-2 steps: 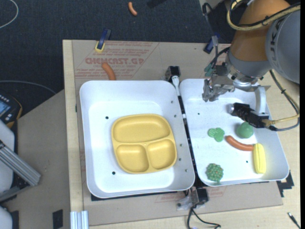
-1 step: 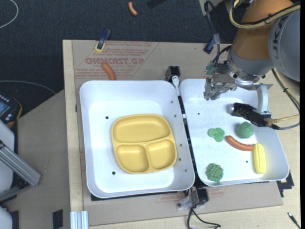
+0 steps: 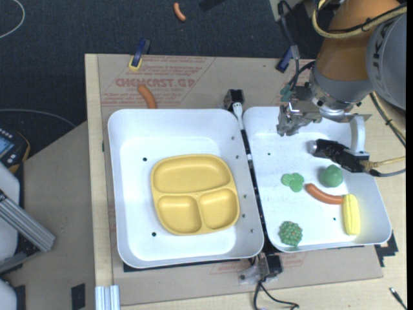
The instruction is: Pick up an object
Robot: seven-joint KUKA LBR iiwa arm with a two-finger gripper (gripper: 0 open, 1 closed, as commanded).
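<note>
The task is naming no single object, so the candidates are the toy foods that are lying in the right bin (image 3: 271,118). A small green leafy piece (image 3: 292,181) is sitting near the middle of the bin floor, a round green piece (image 3: 333,175) is resting to its right, and an orange sausage (image 3: 324,196) is lying just below the two. A yellow corn cob (image 3: 351,214) is lying near the right wall, and a broccoli piece (image 3: 290,232) is sitting close to the front wall.

The gripper (image 3: 288,123) is hanging over the far part of this bin, well apart from all these pieces. I cannot tell how its fingers are standing, and no object is showing between them.

The left bin (image 3: 122,134) is holding a yellow divided plate (image 3: 193,194), and another orange sausage (image 3: 148,96) is lying on the board behind the bins.

In my judgement the danger is in the crowding: the sausage is lying just beside the round piece, so a descent there is risking a push instead of a grasp. The round shapes are likely rolling away under an off-centre closing.
</note>
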